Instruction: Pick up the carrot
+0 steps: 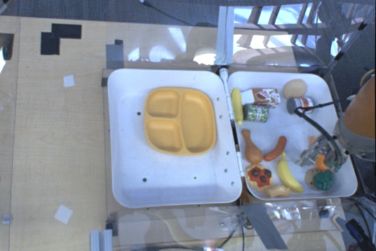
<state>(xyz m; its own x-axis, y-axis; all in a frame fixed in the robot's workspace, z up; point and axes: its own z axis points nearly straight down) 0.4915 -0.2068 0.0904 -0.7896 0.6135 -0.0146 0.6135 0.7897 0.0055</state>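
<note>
Far left: pale wooden tabletop (47, 126), with a few small paper squares and black marks.

Next, the left bin (126, 185), white and shallow, bearing a yellow plate (179, 120) with three compartments, set near its middle.

Then the right bin (282, 123), touching the left bin along the shared edge. Along its left wall, a yellow cob (237, 106), upright in the view. Just right of that, a small carton (264, 95) with a green can (257, 113) touching its underside. Lower down, a drumstick (251, 147) and a sausage (275, 149) side by side, ends near each other. Below them, a pizza slice (259, 175), and a banana (288, 173) slanting toward the lower right. Near the top, a pale egg (295, 89) with a red-and-white bottle (301, 104) lying just beneath it.

Toward the bin's lower right corner, the carrot (321, 161), a small orange shape lying right at the gripper (320, 157), partly hidden by metal parts. Just below, a green lump (322, 180), close to the carrot. Cannot tell whether the gripper is open or closed, nor whether the carrot is gripped.

Far right: the grey arm with its orange band (358, 117), and a black cable curving from the bottle's side toward the gripper.
</note>
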